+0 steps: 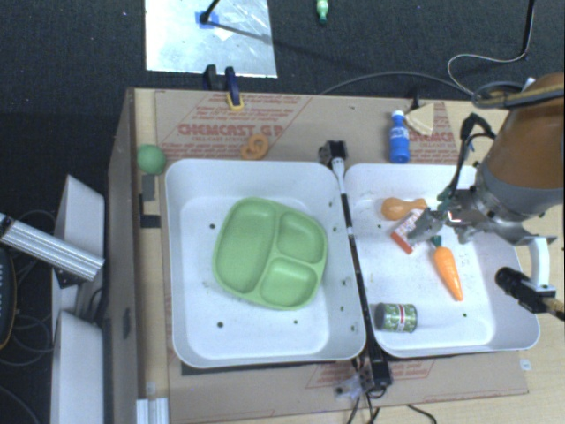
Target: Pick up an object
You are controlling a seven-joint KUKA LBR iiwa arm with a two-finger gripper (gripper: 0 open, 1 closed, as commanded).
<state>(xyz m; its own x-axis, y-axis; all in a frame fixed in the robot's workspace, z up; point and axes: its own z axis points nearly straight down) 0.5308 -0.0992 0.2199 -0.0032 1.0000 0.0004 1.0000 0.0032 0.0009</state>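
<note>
Our gripper (434,223) hangs low over the right bin (503,334), reaching in from the right; we cannot tell how it is set. Just below its tip lies a small red and white object (404,235), probably our target, since the tool points straight at it. Just beside are a carrot (448,272) on the near side and an orange pear-shaped toy (400,208) on the far side. A small can (395,317) lies nearer still. The left bin (190,325) holds a green divided plate (269,253).

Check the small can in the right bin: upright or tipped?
Tipped. The can lies on its side on the right bin's floor, long axis roughly left-right, green label facing up, below the carrot.
</note>
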